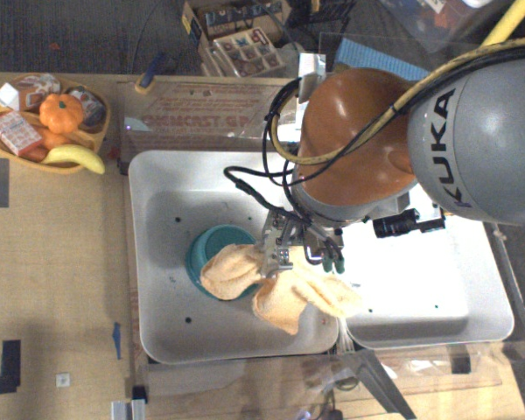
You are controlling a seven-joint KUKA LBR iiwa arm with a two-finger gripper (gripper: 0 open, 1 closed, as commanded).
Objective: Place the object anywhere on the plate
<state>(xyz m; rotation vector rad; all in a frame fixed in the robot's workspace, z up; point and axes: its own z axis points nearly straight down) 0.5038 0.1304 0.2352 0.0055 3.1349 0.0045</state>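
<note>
One tan cloth (284, 300) sprawled on left bin (157, 234) floor, its far end draped over teal plate (206, 248). Gripper (299, 248) low over mid-fold, presumably for regrasping; grip state impossible to tell. Placement judged partial.

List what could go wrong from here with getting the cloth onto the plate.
1. The yellow cloth lies only partly on the teal plate; most of it trails off to the right, so it may slide back off.
2. The gripper sits low among the folds and could snag the cloth and drag it away on lifting.
</note>
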